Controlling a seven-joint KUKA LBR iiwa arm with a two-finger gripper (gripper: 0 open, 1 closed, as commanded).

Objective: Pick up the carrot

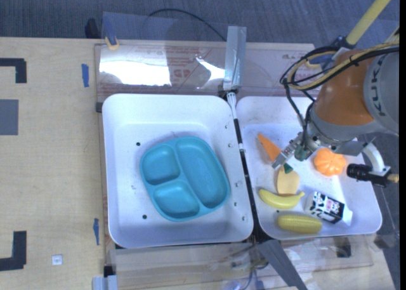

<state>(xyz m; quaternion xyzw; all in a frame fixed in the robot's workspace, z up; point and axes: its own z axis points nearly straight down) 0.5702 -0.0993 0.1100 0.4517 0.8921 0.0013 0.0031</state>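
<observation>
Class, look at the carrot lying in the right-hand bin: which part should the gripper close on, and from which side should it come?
Probably the thick middle of the carrot, from straight above. It lies flat on the right bin floor, slanting from upper left to lower right, so the fingers should close across its narrow width. The gripper sits at its lower end, where a pale slice and banana crowd in.

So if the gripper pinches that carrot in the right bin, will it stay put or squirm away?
The carrot looks like a rigid, glossy toy, so it probably won't bend but may slip. Its tapered shape could let it squirt out toward the thin end. It lies flat on the bin floor, so it might roll if the gripper nudges it sideways.
</observation>
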